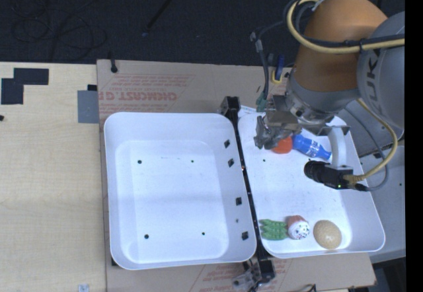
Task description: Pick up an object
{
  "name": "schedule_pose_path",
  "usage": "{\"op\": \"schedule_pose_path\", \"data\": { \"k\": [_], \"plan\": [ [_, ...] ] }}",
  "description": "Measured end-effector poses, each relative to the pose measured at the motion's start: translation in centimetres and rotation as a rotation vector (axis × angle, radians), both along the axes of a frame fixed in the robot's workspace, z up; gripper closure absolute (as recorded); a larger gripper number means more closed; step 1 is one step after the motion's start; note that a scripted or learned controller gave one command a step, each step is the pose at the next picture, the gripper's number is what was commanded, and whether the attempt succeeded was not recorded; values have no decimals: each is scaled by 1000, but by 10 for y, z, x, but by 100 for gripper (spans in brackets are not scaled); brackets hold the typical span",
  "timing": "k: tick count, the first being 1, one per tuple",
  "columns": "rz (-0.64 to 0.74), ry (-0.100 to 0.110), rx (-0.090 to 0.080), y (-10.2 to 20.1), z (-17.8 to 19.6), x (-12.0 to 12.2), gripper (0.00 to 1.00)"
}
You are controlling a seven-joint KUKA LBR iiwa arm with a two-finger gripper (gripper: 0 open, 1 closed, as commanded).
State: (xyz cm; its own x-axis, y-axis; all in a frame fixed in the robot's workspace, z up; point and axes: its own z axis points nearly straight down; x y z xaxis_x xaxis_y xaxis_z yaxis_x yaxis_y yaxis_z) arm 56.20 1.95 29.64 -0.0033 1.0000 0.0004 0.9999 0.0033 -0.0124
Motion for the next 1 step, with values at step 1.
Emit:
{"op": "schedule_pose_path", "data": {
  "k": [1],
  "plan": [
    [-4,-9,-1,-2,6,1,0]
  ]
}}
